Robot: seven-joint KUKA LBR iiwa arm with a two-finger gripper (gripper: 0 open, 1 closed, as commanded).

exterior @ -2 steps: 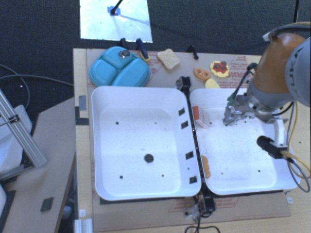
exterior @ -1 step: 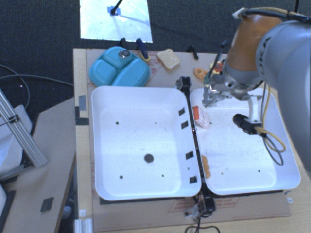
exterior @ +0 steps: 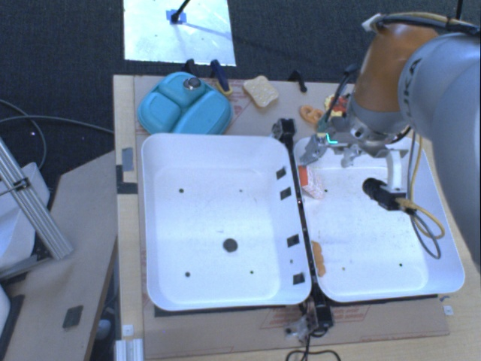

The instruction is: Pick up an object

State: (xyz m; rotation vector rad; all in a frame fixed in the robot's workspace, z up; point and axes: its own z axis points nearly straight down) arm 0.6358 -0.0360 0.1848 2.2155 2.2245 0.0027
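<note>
Lay against the left wall of the right shallow white bin (exterior: 421,277), just under the claw: a small orange-red and white packet-like object (exterior: 307,180), flat on the bin floor beside the black divider strip (exterior: 294,201) between the two bins. Hovered directly above and a little right of it: the metal two-finger claw (exterior: 331,150) of the grey arm (exterior: 436,74) with the orange band, reaching in from the right; whether open or closed could not be told, and nothing was seen gripped. Hung beside the wrist: a black cylindrical fitting (exterior: 379,192) with yellow cable looping across the right bin. Rested lower down by the same left wall: a small orange crinkled piece (exterior: 319,258). Sat in the left shallow white bin (exterior: 173,156): one small dark round disc (exterior: 230,244), near the middle of the floor. Stood behind the bins on the brown cardboard-topped table (exterior: 128,126): a blue plastic compartment tray (exterior: 184,105), upside-down or lidded could not be told, a tan slice-of-bread toy (exterior: 261,91) to its right, and an orange pretzel-like piece (exterior: 310,113) near the arm. Lay beyond the table on the dark floor: a pale square sheet (exterior: 177,19)
</note>
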